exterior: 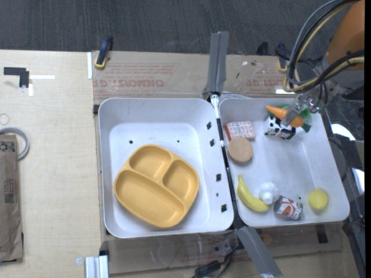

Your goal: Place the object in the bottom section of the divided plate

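At the near edge of the right bin (336,172) lie a small can (288,208), a lemon (318,199), a banana (250,195) and a pale rounded item (266,192) touching the banana. In the left bin (110,155), the yellow divided plate (157,185) sits tilted, with its single large section toward the near-left and its two smaller sections toward the far side. All three sections are bare.

Farther back in the right bin are a round tan biscuit-like disc (240,150) and, just beyond and touching it, a pink-and-white packet (240,130). At the far right corner stand a black-and-white toy cow (281,130) and an orange carrot (284,113) with a green top.

The claw (302,110) hovers at that far corner, directly over the carrot's leafy end. Cables and the wrist obscure the tips, so how wide it stands, and whether it has any grip on the carrot, cannot be determined; the carrot appears to rest on the bin floor.

Step in hand, by judgement: acquisition. The object is probably the carrot, and it lies in the right bin, well apart from the plate.

Next move requirements: secure a grip on the carrot without catching the cow just beside it, lift clear of the divider between bins, travel left, and release over the large near section.
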Robot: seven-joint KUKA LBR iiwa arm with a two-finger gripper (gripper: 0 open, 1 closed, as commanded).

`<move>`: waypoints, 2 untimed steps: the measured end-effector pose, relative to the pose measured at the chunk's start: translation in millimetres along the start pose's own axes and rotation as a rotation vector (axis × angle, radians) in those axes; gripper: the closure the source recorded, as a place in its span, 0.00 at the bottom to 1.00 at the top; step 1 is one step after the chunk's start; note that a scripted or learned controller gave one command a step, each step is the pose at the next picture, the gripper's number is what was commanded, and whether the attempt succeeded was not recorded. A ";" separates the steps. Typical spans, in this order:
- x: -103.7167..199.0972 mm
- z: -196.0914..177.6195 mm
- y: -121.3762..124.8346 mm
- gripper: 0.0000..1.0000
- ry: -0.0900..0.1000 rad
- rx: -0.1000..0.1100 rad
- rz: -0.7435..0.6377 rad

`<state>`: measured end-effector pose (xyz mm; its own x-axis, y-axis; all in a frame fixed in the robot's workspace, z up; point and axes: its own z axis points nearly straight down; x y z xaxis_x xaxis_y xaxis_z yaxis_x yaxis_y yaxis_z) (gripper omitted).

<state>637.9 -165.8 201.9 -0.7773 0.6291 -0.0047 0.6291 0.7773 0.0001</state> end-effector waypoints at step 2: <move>153.4 10.0 137.6 1.00 0.003 -0.001 -0.403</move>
<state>605.2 37.7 191.2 -0.9619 0.2735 -0.0011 0.2735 0.9619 -0.0003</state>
